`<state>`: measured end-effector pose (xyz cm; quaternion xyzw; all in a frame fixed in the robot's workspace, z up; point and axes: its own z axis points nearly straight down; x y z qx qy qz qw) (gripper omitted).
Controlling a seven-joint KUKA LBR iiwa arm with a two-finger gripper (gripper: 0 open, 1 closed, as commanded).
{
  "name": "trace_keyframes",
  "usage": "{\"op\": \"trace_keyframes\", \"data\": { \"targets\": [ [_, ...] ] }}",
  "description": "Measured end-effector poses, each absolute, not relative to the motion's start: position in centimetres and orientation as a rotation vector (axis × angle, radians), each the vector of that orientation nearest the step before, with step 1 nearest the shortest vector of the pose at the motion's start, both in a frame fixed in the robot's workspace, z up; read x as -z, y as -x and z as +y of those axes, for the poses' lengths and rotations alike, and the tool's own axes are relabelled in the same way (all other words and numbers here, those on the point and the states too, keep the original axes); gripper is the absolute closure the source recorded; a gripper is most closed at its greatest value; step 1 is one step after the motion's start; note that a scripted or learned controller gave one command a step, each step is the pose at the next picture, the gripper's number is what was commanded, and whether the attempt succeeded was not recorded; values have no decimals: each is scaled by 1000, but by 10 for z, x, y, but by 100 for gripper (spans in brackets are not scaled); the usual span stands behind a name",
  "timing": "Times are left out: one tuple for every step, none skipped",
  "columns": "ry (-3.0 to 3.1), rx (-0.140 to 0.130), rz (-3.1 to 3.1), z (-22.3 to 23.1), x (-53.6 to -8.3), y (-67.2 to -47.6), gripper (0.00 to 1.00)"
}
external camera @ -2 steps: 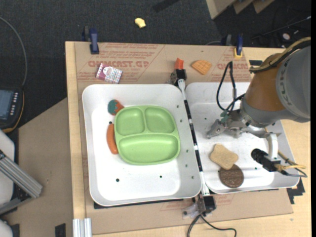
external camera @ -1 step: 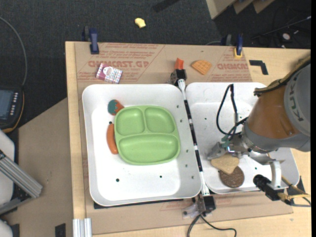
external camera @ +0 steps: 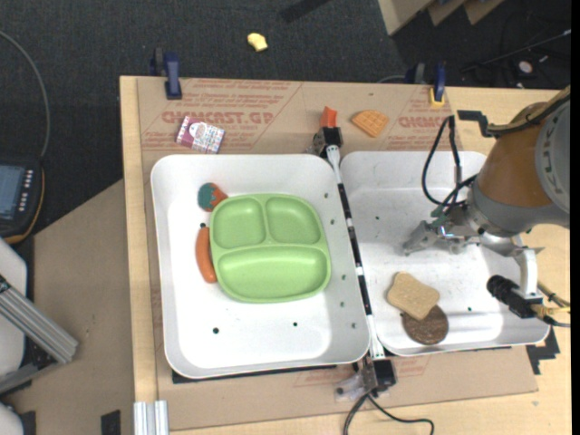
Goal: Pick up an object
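Down in the right bin, near its front edge, you can see a tan piece of toy bread lying partly on top of a brown round cookie. They touch, so grabbing one may push the other. These two are the closest things for the arm to pick up.

Just above them, and apart from them, hangs the gripper. Its metal fingers look spread and nothing is between them, so you should count it as holding nothing. The grey arm reaches in from the right, which is likely why the gripper sits over this bin.

Look at the left bin next. One green tray with three sections lies in the middle of it. One orange toy, long like a carrot or hot dog, lies touching the tray's left side. One small round toy, teal and orange, sits just beside the tray's top left corner. They seem pushed up against the tray, which could make them harder to grab.

Outside the bins, on the brown board, you can count one pink and white packet, one small orange block and one waffle-like cracker. One yellow bit lies on the dark floor, well apart from everything.
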<state>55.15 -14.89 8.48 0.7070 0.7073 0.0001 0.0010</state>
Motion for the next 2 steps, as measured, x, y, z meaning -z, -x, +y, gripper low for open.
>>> {"op": "trace_keyframes", "data": {
  "targets": [
    [-2226,5,2224,-130,-165,-490,0],
    [-2222,0,2223,-107,-124,-486,0]
  ]
}}
